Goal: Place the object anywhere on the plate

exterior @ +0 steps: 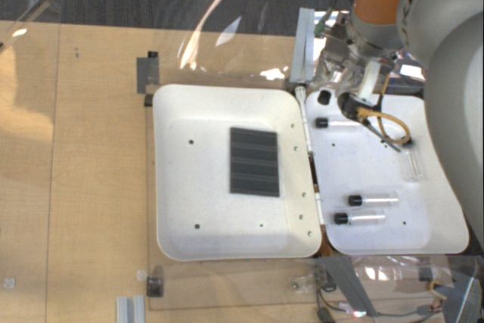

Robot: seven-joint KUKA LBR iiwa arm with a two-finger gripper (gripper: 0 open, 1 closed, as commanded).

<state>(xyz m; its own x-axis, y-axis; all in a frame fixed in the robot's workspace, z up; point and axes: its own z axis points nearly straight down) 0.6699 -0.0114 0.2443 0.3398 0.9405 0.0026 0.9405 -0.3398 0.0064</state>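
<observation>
The plate (254, 161) is a dark grey ribbed rectangle lying in the middle of the left bin (181, 223). Several clear tubes with black caps lie in the right bin (439, 238): two side by side near the front (372, 200) (361, 218), one by the bin's left wall (330, 122), and one clear tube on the right side (412, 161). My gripper (337, 85) is low over the far left corner of the right bin, close to a black cap (324, 96). The wrist hides what lies directly under it.
A metal bracket (302, 45) stands behind the gap between the bins. A yellow cable (389, 134) hangs from the wrist over the right bin. The arm's grey body (454, 72) covers the right bin's far right side. Clamps and wires sit along the bench's front edge.
</observation>
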